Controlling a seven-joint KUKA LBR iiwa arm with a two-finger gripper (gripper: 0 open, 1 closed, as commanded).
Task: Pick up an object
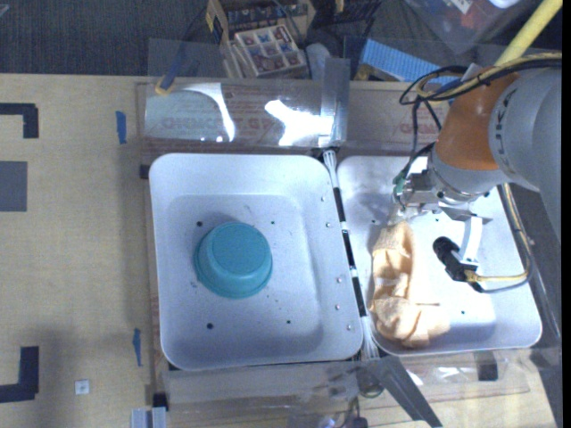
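The cloth point(399, 283) lies crumpled in the right bin point(517, 319), its top just under the gripper point(412, 194), whose opening I cannot tell. A teal bowl point(234, 259) sits upside down in the left bin point(178, 185).

A teal bowl point(234, 259) is seen in the white left bin point(178, 185). A pale orange-tan cloth point(399, 285) is seen in the white right bin point(508, 328). The arm point(500, 123) is coloured grey with an orange band.
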